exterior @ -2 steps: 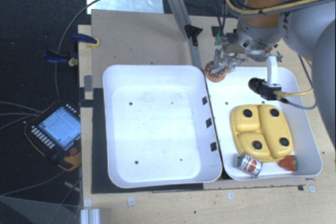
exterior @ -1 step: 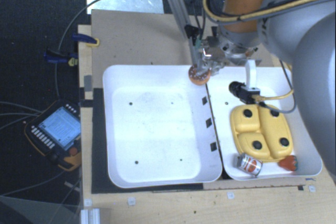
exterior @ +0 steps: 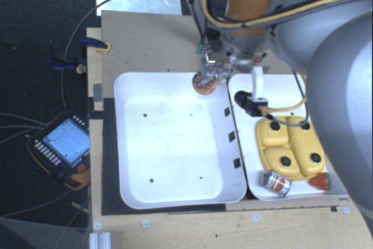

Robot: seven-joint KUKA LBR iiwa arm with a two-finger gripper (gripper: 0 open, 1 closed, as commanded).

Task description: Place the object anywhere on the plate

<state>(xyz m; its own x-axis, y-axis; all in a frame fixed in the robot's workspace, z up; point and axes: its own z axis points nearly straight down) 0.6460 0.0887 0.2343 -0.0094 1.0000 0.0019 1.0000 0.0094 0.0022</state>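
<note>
My hand (exterior: 211,70) hangs over the left bin's (exterior: 169,137) far rim with a small brown object (exterior: 204,84) just below; I cannot tell its grip. I should carry it slowly to the yellow plate (exterior: 289,146) and lower it flat.

Soft, even light; slight blur

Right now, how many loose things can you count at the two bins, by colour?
Yellow: 1, the plate in the right bin.
Red and white: 1, the can.
Red-orange: 1, a small thing at the plate's corner.
Brown: 1, a round thing at the gripper.
Total: 4.
</note>
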